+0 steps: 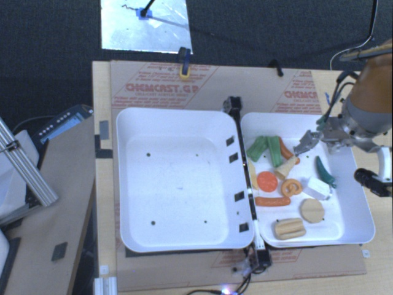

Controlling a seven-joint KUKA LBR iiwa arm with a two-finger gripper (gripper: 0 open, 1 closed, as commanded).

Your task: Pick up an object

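A slanted overhead view of a bench holding two shallow white bins side by side, the left bin [178, 183] bare inside and the right bin [356, 226] holding a scatter of small toy foods. From three o'clock a grey arm [368, 103] with an orange band reaches in low over the right bin, its gripper [305, 143] hanging above the bin's upper middle, tilted so its tip points toward eight o'clock; whether the fingers are spread or closed cannot be told, and nothing is seen between them. Directly below the tip, at about seven o'clock from it, lies an orange carrot-like piece [287, 150], likely the thing being aimed at, its long axis running from eleven to five o'clock. Just beside it at nine o'clock sit two green pods [265, 147], lying roughly parallel and leaning from one to seven o'clock. Below them are a red disc [267, 181], an orange ring [291, 187], a red sausage [272, 201] lying nearly nine to three, a tan round cookie [312, 211] and a bread roll [289, 228]. A teal pepper [325, 171] and a white block [317, 188] lie toward three o'clock. The pieces lie loose and jumbled, as if tipped in, so the arm's slanted approach seems meant to reach one out of the cluster
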